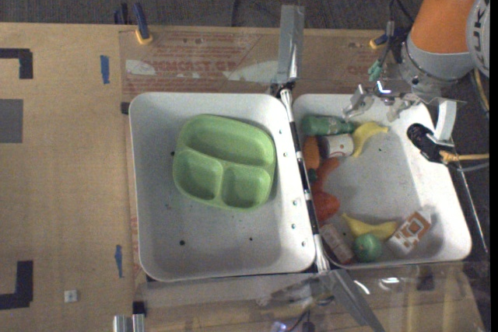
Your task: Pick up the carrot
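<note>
Carrot [312, 153] lies at the right bin's [459, 233] left wall, at eight o'clock from the gripper [379, 101], well apart; its grip state cannot be told.

- Bins [156, 245]: white.
- Plate [224, 161]: light green, plain.
- Carrot [312, 153]: orange.
- Bananas [369, 131]: yellow.
- Tomato [326, 204]: red.
- Carton [410, 232]: white with orange print.
- Arm band [443, 12]: orange.
- Bench [62, 167]: tan, with black and blue tape marks.
</note>
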You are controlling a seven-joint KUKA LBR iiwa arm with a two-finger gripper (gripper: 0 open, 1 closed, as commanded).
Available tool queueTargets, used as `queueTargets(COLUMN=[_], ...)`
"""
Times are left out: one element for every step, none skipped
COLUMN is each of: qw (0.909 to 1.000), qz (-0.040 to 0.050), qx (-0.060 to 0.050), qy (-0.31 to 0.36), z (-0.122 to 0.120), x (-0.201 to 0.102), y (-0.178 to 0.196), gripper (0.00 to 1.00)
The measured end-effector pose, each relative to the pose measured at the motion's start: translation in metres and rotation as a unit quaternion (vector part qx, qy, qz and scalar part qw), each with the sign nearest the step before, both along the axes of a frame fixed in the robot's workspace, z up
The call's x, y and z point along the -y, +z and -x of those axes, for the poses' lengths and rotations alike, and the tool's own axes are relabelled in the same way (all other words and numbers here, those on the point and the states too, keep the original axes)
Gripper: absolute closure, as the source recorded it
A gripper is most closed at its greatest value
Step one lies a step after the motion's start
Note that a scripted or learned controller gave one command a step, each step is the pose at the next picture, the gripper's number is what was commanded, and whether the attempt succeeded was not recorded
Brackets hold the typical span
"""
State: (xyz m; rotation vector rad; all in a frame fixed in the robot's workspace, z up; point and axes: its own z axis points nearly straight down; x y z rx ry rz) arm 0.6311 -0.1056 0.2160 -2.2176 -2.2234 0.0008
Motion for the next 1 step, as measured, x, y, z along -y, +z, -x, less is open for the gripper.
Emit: queueTargets(qw=[0.9998], qz=[0.0009], qx=[0.015], qy=[-0.01], z=[0.0119], x=[0.0235], y=[-0.1008], gripper=[0.0])
